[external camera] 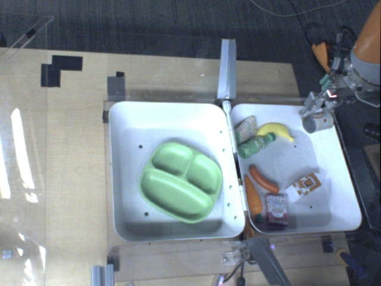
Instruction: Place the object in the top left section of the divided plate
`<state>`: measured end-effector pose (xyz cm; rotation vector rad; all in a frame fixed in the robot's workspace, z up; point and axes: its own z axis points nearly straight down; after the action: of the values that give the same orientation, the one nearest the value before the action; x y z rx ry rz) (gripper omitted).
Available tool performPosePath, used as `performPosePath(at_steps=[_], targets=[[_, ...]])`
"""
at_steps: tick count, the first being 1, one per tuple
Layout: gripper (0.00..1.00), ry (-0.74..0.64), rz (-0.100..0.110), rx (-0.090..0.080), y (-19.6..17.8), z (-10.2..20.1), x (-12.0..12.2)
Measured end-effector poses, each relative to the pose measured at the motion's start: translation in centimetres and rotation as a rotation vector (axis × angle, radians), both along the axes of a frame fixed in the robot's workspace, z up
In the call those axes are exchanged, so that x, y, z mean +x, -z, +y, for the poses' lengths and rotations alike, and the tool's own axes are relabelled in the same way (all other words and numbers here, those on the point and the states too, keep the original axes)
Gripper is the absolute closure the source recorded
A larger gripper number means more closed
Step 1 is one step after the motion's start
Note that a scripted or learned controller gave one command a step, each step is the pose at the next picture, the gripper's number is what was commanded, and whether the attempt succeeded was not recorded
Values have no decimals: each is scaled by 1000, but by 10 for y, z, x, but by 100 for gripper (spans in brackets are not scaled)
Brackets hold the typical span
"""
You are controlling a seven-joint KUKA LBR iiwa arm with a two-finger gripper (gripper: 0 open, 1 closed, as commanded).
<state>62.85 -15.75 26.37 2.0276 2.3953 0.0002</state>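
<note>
- A pale wooden worktop [71, 177] sits against dark carpet, carrying two shallow white bins side by side, with a metal divider post rising between them at the far edge.
- In the left bin [128, 124] I have the green divided plate [181, 180], lying slightly rotated; its two smaller sections face the far side and the long one faces me.
- The right bin [339, 171] holds the candidates: a banana [278, 131], a green bottle [257, 144] just beside it, a netted item [246, 126], a sausage [264, 179], a carrot [253, 200], a dark packet [275, 210] and a small brown-and-white carton [306, 185].
- My tool [315, 119] hangs over the far right corner of that bin, nothing visibly between its fingers; whether they are spread or closed I cannot tell from this slant.
- I judge the pick has not begun, so no object is chosen yet.
- To do it well I would go for something standing apart, such as the carton or the sausage, rather than the crowded cluster near the divider.
- I would descend straight down, close across the narrow side, and lift well above the bin wall before crossing.
- Over the plate, I would aim at the far-left small section [172, 158], allowing for the plate's rotation, and release low so nothing rolls over the ridge.
</note>
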Motion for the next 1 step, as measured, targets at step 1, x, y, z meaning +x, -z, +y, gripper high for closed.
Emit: performPosePath(at_steps=[1], targets=[[100, -233, 1, 2, 57, 58, 11]])
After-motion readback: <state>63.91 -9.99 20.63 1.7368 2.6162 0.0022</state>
